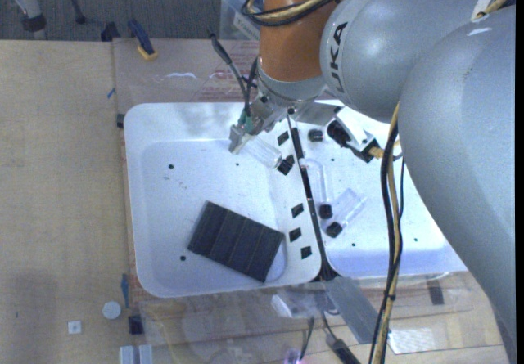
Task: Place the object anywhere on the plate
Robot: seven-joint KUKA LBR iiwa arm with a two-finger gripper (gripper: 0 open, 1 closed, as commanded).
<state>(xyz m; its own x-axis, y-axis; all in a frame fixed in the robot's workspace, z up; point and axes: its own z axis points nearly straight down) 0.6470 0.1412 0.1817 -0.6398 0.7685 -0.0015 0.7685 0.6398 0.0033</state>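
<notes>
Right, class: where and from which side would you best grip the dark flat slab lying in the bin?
Probably from above, across its short width near the middle: the slab lies flat, turned diagonally, and its long parallel edges give the jaws something to pinch.

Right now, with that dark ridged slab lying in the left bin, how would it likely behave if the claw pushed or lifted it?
The dark ridged slab lies flat and keeps straight edges, so it is probably stiff. Being low and broad, it would likely slide across the smooth left bin rather than roll or tip. Lying so flat, it may be hard for the claw to pinch.
</notes>
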